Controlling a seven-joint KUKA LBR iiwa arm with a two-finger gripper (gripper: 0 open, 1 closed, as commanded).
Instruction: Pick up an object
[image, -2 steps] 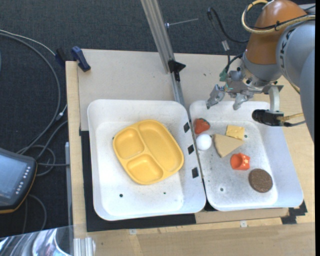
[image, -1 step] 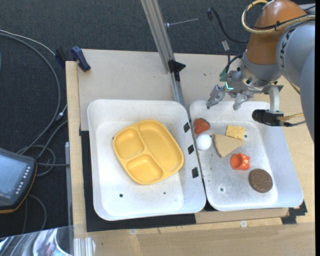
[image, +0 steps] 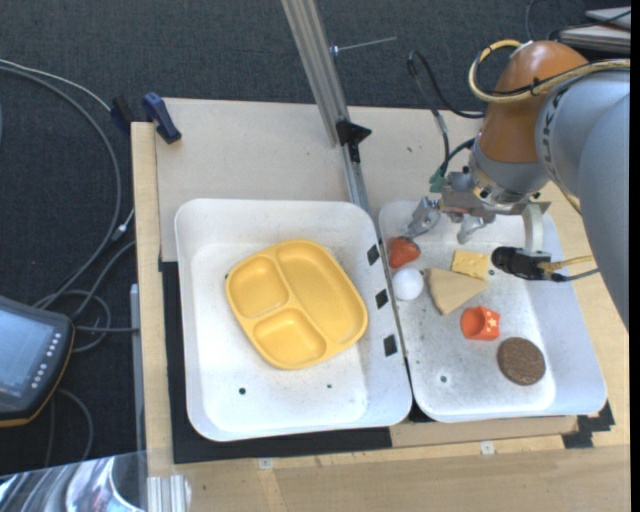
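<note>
The gripper (image: 447, 219) hangs over the right bin's (image: 575, 375) far end, jaws spread apart and empty. Below it lie a red ball (image: 403, 251), white egg (image: 408, 285) and cheese wedge (image: 454, 291).

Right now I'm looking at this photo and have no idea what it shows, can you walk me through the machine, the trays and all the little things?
This is one camera fixed above a bench, looking down at a slant. The grey machine with the orange band is a robot arm reaching in from the right. Its gripper hangs over the far end of the right bin, with nothing visibly held. That bin holds small items: a red-orange piece, a white ball, a tan wedge, a pale yellow block, an orange cup-like toy and a brown disc. The left bin holds a yellow divided tray.
</note>
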